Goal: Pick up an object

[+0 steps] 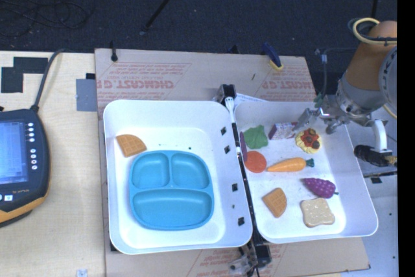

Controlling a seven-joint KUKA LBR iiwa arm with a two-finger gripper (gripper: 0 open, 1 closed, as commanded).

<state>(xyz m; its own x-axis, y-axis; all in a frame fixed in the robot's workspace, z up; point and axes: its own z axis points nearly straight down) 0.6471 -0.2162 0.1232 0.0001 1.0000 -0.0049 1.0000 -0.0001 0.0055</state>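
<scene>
- My jaws hang at the far edge of the right bin, spread open with nothing between them.
- Just below them lies a small pizza, with a carrot and tomato nearer the divider.
- Grapes, toast and a waffle lie toward the near side.
- The left bin holds a blue tray.

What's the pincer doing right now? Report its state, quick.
Pincer: over the right bin's far edge, above the pizza toy; whether it is open or closed cannot be told, and nothing is seen held in it.
</scene>
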